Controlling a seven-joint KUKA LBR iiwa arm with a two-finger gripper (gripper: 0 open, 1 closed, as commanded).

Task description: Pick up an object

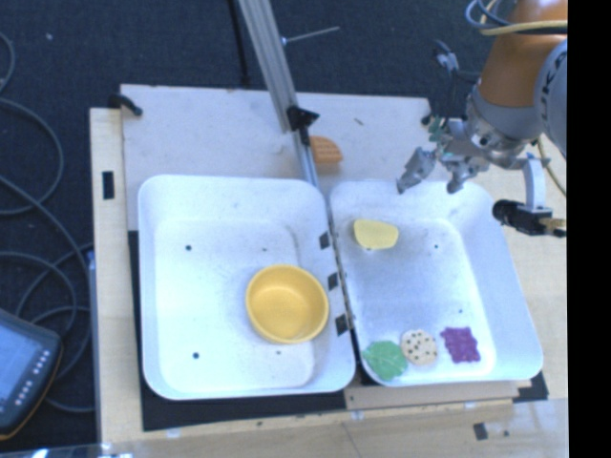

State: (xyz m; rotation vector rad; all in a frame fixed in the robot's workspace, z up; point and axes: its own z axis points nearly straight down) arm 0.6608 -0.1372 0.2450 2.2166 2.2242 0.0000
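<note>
Along the near edge of my right bin (496, 284) sit three small pieces in a row: a green one (385, 359), a spotted cookie (418, 347) and a purple one (461, 343). A yellow bowl (286, 302) rests in the left bin (181, 256). Farther back, a pale yellow piece (375, 234) lies near the right bin's far-left corner. Beyond it my claw (434, 177) hangs above the far rim, fingers spread apart, gripping nothing, touching nothing.

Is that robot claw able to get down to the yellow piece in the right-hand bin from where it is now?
Probably yes. The gripper hangs open over the right bin's far edge, and the yellow piece lies alone on the bin floor with nothing over or beside it.
</note>
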